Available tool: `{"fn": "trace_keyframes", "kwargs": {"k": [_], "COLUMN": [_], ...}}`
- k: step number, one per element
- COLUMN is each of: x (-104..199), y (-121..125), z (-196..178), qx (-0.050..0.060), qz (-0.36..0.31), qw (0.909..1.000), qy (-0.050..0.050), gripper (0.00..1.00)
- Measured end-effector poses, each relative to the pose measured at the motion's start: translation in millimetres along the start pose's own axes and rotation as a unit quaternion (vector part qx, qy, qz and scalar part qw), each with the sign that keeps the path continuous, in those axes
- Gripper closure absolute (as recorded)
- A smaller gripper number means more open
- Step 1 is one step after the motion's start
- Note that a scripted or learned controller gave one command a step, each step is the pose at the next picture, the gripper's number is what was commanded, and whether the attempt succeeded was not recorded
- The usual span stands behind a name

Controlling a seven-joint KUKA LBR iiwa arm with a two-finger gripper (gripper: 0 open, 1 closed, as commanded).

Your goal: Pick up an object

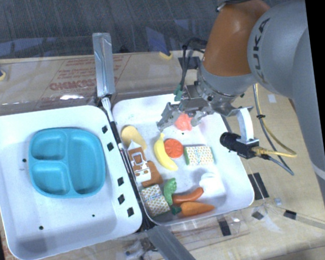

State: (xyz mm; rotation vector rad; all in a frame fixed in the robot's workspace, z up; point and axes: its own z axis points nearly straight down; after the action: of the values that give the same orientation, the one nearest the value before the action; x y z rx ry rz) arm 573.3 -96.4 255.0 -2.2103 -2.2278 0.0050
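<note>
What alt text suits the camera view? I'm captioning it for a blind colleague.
A grey robot arm's pincer hovers over a red toy in the right bin, among toy foods including a banana and carrots. The left bin holds a blue divided plate.

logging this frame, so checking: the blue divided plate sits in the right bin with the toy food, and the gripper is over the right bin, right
Not quite. The camera view shows the blue divided plate in the left bin, alone, apart from the toy food. The toy food, such as the banana and carrot, lies in the right bin, and the gripper is over the right bin as you said.
</note>
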Motion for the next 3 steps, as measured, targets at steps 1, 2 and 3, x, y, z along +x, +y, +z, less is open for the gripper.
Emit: {"fn": "trace_keyframes", "kwargs": {"k": [1, 2, 3], "x": [-36.4, -49.7, -49.8], "y": [16.6, 12.7, 13.1], "z": [71.2, 160.2, 150.0], "qx": [0.001, -0.004, -0.004], "qz": [-0.041, -0.1, -0.101], "qw": [0.9992, 0.995, 0.9949], "qy": [0.0, -0.001, -0.001], "gripper": [0.0, 0.0, 1.0]}}
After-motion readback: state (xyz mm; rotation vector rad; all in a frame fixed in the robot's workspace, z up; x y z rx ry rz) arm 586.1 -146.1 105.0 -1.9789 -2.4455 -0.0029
